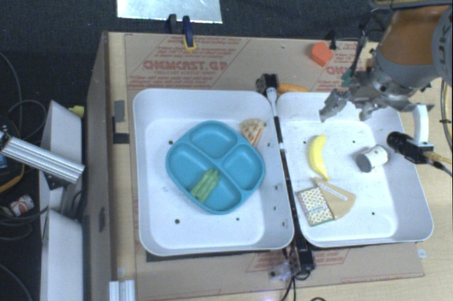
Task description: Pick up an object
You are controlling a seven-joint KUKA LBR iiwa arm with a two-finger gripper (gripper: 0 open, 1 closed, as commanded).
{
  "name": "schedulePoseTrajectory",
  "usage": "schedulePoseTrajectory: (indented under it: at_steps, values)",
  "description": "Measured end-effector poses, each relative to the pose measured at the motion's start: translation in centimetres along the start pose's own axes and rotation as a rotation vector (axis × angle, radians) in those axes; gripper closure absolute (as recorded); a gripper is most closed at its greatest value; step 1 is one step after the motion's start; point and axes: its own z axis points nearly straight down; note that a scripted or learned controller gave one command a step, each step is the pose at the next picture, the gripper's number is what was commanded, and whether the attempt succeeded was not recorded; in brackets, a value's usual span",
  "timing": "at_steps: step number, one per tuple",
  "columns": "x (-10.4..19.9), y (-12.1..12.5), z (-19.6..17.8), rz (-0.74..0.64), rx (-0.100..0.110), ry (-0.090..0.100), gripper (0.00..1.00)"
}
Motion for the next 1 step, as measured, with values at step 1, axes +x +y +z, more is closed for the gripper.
schedulePoseTrajectory:
  at_steps: [1]
  values:
    - [-0.99, 0.58, 10.10, 0.002, 0.003, 0.000, 0.00]
